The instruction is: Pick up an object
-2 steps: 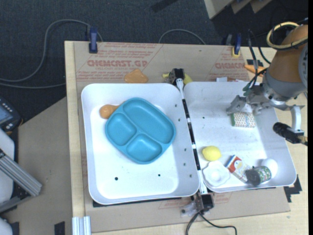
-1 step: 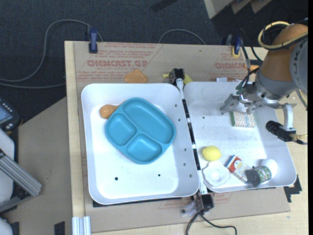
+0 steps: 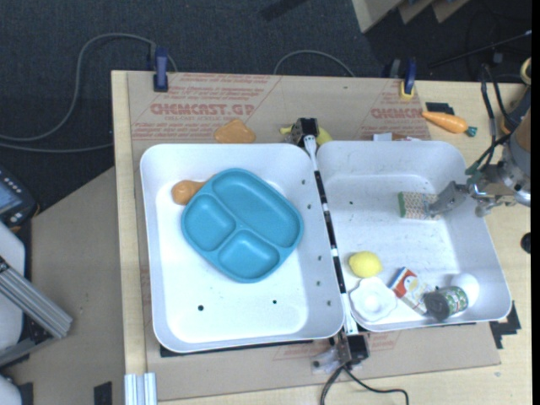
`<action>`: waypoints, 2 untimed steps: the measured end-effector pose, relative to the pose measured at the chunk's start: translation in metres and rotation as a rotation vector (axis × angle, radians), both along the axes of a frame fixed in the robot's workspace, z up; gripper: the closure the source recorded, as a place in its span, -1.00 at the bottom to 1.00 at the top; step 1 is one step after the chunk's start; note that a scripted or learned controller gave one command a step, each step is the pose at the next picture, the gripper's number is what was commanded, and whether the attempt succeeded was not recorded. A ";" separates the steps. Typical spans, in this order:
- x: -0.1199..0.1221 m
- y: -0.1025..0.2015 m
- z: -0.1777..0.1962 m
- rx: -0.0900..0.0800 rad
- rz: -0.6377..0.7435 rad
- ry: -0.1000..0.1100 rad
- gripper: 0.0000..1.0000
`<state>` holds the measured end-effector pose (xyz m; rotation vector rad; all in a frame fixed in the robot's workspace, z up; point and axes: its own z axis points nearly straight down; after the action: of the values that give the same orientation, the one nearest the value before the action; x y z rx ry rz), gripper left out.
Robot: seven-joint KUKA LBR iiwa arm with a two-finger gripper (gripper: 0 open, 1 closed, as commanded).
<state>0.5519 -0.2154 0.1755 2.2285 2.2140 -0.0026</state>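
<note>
Reaching in from the right, the claw point(image 3: 445, 199) sits low over the right bin point(image 3: 472, 251), near its far right side. Can't tell its state from this angle.

Just left of the claw tip: one small green speckled block point(image 3: 413, 204), long axis roughly left-right, lying flat on the bin floor. It looks close to touching the claw; contact isn't clear, and nothing shows it being held.

Rest of the right bin, all along the near edge:
- one yellow ball point(image 3: 364, 265)
- one white round lid point(image 3: 372, 300) just below the ball
- one small red and white packet point(image 3: 405, 285), tilted diagonally
- one small can point(image 3: 445, 301) on its side, long axis left-right, dark end pointing left

Left bin point(image 3: 169, 294): one blue divided plate point(image 3: 241, 224) with three compartments, turned diagonally, and one orange lump point(image 3: 185, 191) touching its far left edge.

On the table point(image 3: 253, 99) behind the bins: one orange piece point(image 3: 234, 132), one toy carrot point(image 3: 445, 122) pointing left, and two blue clamps point(image 3: 159, 67) on the far edge.
</note>
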 end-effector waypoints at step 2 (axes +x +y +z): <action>0.061 0.012 -0.091 -0.002 0.005 -0.006 -1.00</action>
<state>0.6128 -0.2030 0.0845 2.2194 2.2154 0.0016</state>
